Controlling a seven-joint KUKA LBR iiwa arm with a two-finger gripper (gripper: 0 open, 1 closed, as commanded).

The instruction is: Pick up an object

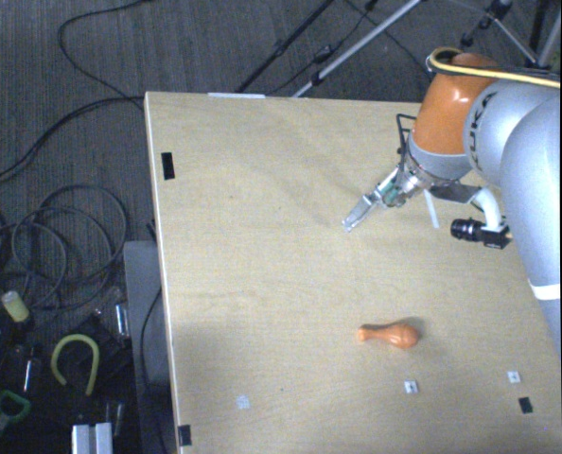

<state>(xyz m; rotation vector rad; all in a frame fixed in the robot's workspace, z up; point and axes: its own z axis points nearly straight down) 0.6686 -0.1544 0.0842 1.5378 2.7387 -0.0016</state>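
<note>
A small orange object [391, 335], shaped like a bulb with a thin neck pointing left, lies on the tan bench top [262, 253] toward the front right. My gripper [352, 221] hangs over the middle of the bench, slanting down and to the left from the orange wrist band [447, 112]. It is well behind the orange object and apart from it. Nothing shows at its tip.
The bench's left edge runs from the far corner to the front, with black tape marks [168, 165] near it. Small markers [411, 386] sit near the front right. Cables [54, 235] and tools lie on the floor to the left, and stand legs [376, 26] cross behind.
</note>
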